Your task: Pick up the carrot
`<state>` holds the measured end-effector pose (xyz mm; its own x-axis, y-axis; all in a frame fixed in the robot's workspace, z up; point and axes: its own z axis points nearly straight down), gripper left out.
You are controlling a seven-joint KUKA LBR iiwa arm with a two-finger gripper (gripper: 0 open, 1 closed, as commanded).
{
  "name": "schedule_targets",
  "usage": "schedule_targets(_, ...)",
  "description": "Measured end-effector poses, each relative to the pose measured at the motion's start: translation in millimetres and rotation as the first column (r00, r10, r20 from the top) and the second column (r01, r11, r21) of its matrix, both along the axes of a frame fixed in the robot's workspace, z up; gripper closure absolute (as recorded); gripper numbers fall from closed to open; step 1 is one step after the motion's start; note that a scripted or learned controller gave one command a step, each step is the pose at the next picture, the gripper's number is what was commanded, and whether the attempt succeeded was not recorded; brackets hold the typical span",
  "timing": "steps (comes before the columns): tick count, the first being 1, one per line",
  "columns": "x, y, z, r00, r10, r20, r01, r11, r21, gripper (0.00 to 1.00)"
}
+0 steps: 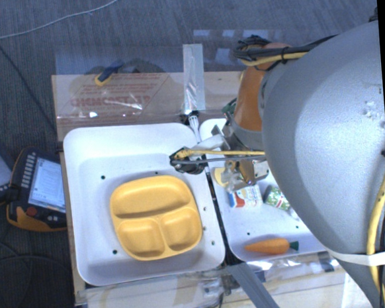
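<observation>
While the grey arm [331,139] fills much of the camera view's right side, its orange band [248,106] shows above the wrist, over the far part of the right bin [252,235]. The gripper [237,173] hangs over that bin close to the divide between the two bins; whether its fingers are spread or closed cannot be told, since the wrist and cabling cover them. A thin yellow cable or rod [226,155] runs from the wrist out toward the left bin [89,191], ending in a dark loop [186,160] at that bin's far right corner. The carrot [269,247] lies on its side on the floor of the right bin, near the bin's front edge, its green stub pointing toward the arm; it is apart from the gripper, on the near side of it. Between the carrot and the gripper lie a small white carton with red and blue print [245,195] and a green-and-white packet [277,200]. Left of the carrot, across the divide, a yellow compartment tray [156,216] rests in the left bin.
</observation>
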<state>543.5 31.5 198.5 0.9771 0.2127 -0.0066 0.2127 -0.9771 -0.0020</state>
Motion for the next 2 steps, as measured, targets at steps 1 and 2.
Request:
schedule_targets(1, -60.4, 201.7, -14.1, 0.995, 0.099, 0.001, -0.099, 0.995, -0.001, 1.00)
schedule_targets(2, -60.4, 201.6, -14.2, 0.996, 0.094, 0.001, -0.094, 0.996, -0.002, 0.00)
